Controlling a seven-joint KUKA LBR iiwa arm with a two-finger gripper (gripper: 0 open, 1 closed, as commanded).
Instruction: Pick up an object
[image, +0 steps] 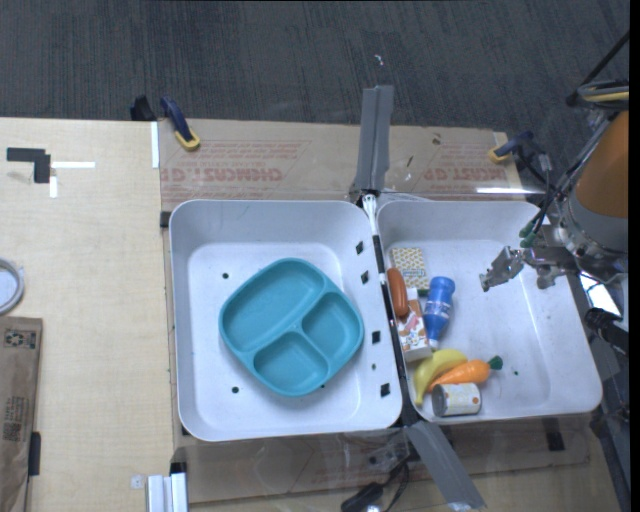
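Pale wooden bench (80, 300) under dark carpet at frame top. Two white bins: left bin (190, 300) with one teal divided plate (290, 327); right bin (540, 340) with one blue bottle (438, 308), banana (432, 368), carrot (462, 373), hotdog (399, 291). Gripper (497, 272) over right bin, fingers spread, nothing grasped.

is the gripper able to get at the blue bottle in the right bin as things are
Probably yes: the gripper hangs over bare floor of the right bin, and the blue bottle lies uncovered nearby, though a hot dog and small carton crowd its far side.
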